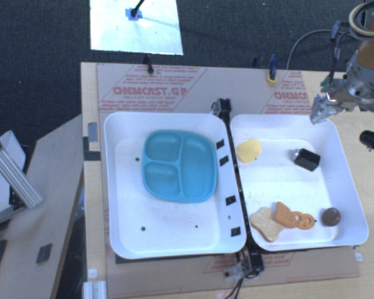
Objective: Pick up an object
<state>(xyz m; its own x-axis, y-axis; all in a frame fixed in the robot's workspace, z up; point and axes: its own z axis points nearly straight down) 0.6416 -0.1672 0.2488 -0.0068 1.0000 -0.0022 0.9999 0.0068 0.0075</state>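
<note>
My gripper (320, 109) hangs over the far right corner of the right bin (343, 161), with nothing visible between its fingers. In that bin lie a yellow round chip (249, 150) near the divider, a small black block (306, 159) toward the back, a tan bread slice (265, 223), an orange pretzel-like piece (294, 217) and a brown ball (330, 216) along the front. The black block is the nearest, a little in front and to the left of the gripper.
The left bin (121, 185) holds a blue divided plate (178, 166). Black clips run along the divider (230, 167) between the bins. A white sheet (134, 17) lies on the dark floor behind the bench. Cables loop behind the arm at the right.
</note>
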